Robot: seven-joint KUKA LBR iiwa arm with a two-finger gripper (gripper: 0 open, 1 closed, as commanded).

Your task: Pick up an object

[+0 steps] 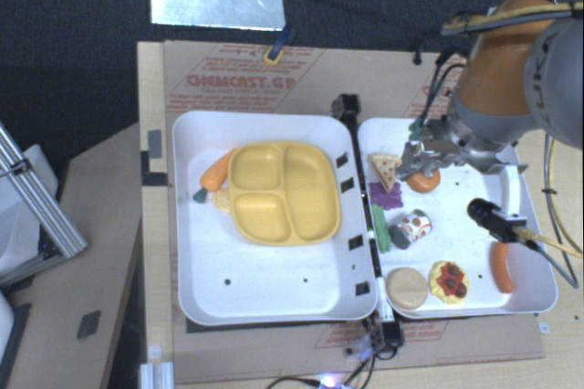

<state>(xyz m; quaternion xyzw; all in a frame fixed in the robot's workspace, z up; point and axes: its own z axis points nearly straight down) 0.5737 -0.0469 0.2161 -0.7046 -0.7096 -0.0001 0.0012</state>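
Now, the arm (pixel 502 68) is in from the right and the gripper (pixel 422 161) is down over the far side of the right bin (pixel 534 287); it sits right at the orange round piece (pixel 425 183), which lies on the bin floor just beneath and in front of it, and that looks like the target. Whether the gripper is spread or closed I cannot tell from this slant, since its own body hides the tips, and I see nothing raised off the floor, so I would call the pick not yet made.

Close company there: a tan wedge (pixel 383 165) just to the side of the gripper; purple grapes (pixel 388 195) near the wedge; a small can (pixel 413 227) a little nearer the camera. Well apart, along the near edge, lie a pale bun (pixel 407 287), a little pizza (pixel 448 280) and a sausage (pixel 501 267).

Over in the left bin (pixel 274 278) the yellow divided plate (pixel 278 193) lies flat with a carrot (pixel 216 170) touching its rim; no action there.

My read: approach done, gripper on station; what is left is the close, a clean grip and the lift clear of the bin. The wedge is the neighbour most likely to get nudged.
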